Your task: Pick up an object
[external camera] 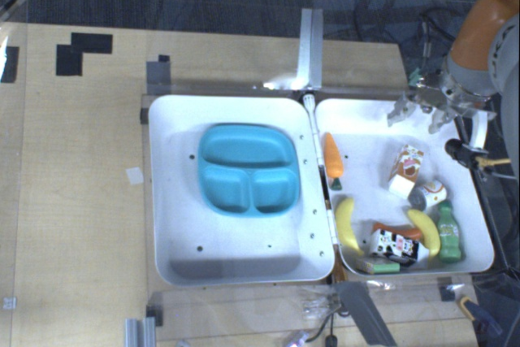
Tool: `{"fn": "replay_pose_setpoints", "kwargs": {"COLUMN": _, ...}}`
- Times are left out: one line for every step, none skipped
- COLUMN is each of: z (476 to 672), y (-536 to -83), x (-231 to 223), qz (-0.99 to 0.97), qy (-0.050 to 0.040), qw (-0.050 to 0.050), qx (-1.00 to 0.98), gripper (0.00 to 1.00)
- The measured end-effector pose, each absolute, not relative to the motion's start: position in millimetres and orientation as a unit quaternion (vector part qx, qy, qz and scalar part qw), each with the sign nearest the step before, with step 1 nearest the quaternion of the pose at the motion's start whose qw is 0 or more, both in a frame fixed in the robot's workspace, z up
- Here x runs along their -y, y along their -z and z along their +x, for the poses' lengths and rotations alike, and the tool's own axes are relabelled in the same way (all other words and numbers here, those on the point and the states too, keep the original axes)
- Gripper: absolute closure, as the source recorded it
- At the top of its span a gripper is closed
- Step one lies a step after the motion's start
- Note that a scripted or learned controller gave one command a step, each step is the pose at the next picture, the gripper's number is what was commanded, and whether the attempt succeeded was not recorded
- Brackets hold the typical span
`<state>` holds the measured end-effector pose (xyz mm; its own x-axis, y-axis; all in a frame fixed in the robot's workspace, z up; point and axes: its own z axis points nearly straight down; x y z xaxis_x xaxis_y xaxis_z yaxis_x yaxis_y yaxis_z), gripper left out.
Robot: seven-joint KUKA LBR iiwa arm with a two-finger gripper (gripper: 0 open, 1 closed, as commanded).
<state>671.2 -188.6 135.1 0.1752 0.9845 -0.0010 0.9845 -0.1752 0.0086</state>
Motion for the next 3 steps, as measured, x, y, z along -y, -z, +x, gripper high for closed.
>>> {"fn": "replay_pose_setpoints", "kwargs": {"z": 615.9, "y": -88.3, "x": 188.7, "qz": 0.709, "qy": -0.0024, "qw": 0.004, "qx": -0.705, "gripper": 0.00}}
{"fn": "replay_pose_setpoints", "kwargs": {"z": 619.8, "y": -102.7, "x": 187.6, "qz": 0.708, "qy": -0.0060, "qw": 0.008, "qx": -0.706, "gripper": 1.00}}
{"fn": "replay_pose_setpoints", "kwargs": {"z": 547.5, "y": -198.0, "x": 165.8, "qz": 0.720, "qy": -0.0018, "qw": 0.003, "qx": -0.694, "gripper": 1.00}}
